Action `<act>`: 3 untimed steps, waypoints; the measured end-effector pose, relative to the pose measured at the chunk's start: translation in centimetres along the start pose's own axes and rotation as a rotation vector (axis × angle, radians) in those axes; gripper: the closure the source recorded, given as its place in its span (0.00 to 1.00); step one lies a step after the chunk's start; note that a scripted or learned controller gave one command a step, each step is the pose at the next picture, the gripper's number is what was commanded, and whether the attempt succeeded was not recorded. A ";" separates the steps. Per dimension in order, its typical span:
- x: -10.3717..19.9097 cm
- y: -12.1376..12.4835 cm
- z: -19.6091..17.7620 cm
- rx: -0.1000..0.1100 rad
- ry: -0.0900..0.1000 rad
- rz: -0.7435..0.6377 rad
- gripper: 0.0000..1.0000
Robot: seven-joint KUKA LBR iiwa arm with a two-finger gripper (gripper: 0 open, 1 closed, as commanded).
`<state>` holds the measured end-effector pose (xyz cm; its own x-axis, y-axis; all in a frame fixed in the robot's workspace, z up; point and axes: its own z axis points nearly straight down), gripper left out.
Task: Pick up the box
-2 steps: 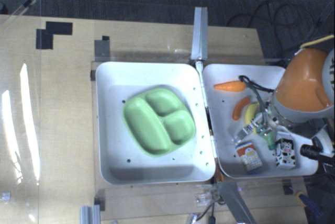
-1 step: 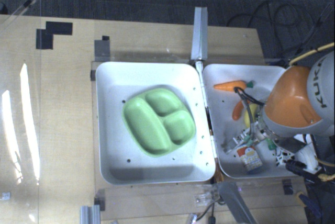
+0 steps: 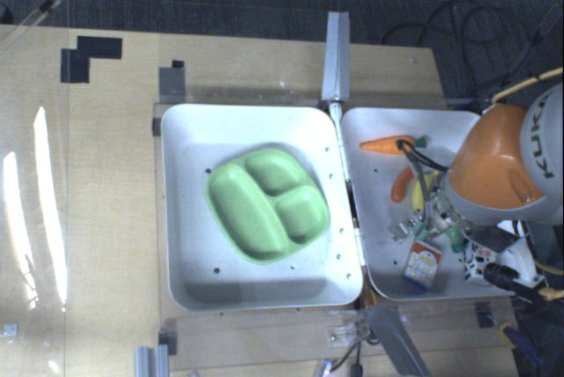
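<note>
The box [image 3: 422, 265] is a small carton with an orange, white and blue face, lying near the front edge of the right bin [image 3: 379, 190]. My gripper [image 3: 418, 224] hangs low over that bin, just behind the box and slightly to its left, under the orange band [image 3: 493, 162] of the arm. Nothing shows the box as lifted; it rests on the bin floor. The arm hides the bin's right part.
The right bin also holds a carrot [image 3: 388, 145] at the back, a small orange piece [image 3: 402, 184], a yellow item [image 3: 418, 195] and a black-and-white item [image 3: 477, 262]. A green divided plate [image 3: 268, 203] lies in the left bin [image 3: 189, 278]. A metal divider [image 3: 336, 58] stands between the bins.
</note>
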<state>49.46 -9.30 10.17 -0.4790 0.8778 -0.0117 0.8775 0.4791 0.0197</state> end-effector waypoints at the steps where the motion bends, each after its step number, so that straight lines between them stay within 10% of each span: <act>1: -0.1 1.0 -4.0 0.012 0.008 -0.148 1.00; 2: -3.7 2.6 -4.2 0.011 0.008 -0.342 1.00; 3: -3.6 2.6 -4.2 0.011 0.009 -0.342 0.00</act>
<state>53.35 -11.28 14.49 -0.7455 0.6664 -0.0073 0.6664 0.7456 0.0055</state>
